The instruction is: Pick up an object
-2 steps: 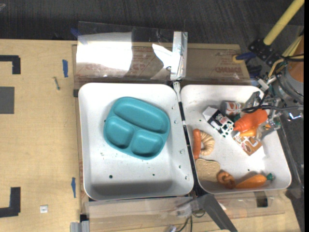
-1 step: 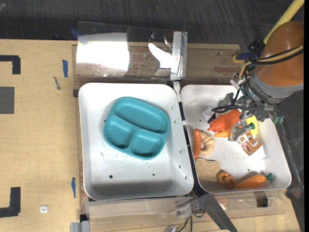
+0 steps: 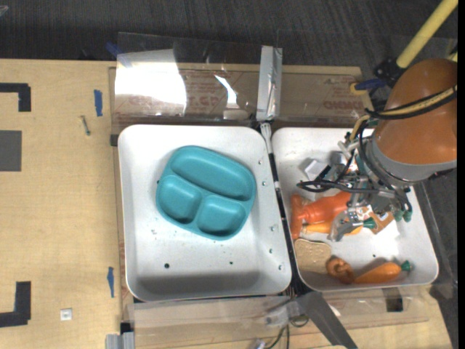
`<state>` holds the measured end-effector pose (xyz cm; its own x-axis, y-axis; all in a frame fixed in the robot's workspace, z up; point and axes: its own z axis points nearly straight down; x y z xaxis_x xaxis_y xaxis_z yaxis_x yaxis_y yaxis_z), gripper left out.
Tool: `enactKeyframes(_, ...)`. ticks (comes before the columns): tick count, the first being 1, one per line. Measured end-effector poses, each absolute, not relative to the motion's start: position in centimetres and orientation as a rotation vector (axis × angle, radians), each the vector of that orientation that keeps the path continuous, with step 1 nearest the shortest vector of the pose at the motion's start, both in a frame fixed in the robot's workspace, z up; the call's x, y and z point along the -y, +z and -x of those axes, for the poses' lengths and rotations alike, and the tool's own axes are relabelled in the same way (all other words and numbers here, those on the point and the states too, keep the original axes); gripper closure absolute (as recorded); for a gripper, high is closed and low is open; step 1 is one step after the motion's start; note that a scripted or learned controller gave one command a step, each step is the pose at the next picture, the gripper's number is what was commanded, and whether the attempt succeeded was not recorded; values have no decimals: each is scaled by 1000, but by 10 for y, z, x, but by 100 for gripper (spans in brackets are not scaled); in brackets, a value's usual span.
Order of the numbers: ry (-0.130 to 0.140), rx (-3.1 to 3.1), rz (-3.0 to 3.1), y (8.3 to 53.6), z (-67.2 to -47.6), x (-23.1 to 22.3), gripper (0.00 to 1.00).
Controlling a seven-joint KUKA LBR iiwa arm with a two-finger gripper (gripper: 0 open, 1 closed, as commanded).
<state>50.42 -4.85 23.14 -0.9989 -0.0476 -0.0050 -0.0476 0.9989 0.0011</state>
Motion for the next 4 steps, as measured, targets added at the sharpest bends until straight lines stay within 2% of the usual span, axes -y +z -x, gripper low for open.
enactKeyframes(1,-1,-3080,580,212,-554,90,100)
enactKeyframes(2,-1,-3079,580,213,-555,89,0)
enactKeyframes(3,-7,-3079,556,89,-507,158,0)
enactKeyframes(4,-11,-3066,558,102,-512,156,100)
